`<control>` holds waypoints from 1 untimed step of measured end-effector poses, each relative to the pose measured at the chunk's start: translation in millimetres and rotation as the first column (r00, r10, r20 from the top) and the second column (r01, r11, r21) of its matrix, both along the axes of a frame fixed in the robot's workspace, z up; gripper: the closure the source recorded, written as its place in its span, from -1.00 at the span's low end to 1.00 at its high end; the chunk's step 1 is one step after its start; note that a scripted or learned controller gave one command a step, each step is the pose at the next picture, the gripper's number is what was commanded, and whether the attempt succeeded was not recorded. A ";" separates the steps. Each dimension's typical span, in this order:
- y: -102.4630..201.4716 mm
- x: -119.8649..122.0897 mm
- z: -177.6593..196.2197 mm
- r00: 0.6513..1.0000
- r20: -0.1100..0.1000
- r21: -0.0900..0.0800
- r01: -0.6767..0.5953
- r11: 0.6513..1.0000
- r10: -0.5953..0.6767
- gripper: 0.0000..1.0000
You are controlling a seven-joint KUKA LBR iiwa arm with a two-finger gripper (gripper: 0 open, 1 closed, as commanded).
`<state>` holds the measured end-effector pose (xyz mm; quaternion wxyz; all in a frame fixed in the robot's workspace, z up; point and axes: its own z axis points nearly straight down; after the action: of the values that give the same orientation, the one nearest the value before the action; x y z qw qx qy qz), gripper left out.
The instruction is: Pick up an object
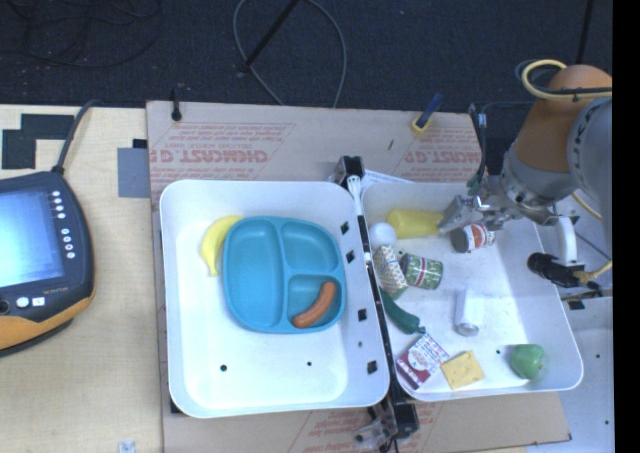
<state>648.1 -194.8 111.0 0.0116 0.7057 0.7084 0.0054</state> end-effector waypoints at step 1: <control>-0.2 0.0 0.0 1.000 0.000 -0.001 0.000 1.000 0.000 -1.00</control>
<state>648.0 -195.0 111.0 0.0120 0.7057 0.7084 0.0054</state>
